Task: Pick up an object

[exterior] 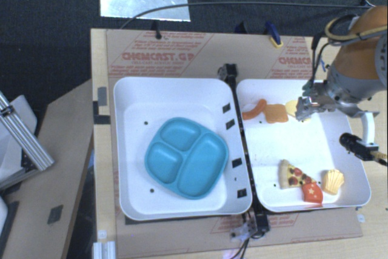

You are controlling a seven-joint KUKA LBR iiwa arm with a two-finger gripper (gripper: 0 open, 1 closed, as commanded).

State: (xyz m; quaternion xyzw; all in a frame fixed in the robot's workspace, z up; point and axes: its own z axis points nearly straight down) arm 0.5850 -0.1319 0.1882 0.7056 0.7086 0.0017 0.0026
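Colours: both bins white, left bin (130, 130), right bin (267, 167). Divided plate (186, 156) solid light blue. Right bin items: orange curved piece (255, 109), tan-orange flat piece (276, 113), pale yellow piece (292, 108), pizza slice (293, 174) tan with red spots, strawberry (312, 192) red, shell-shaped piece (333, 180) yellow. Arm (359, 63) grey with orange band. Bench board tan, red lettering.

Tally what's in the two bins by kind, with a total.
Blue divided plate, left bin: 1
Orange toy food pieces, right bin: 2 (curved piece, flat piece)
Pale yellow piece by the gripper: 1
Pizza slice: 1
Red piece: 1
Yellow shell-like piece: 1
Total: 7
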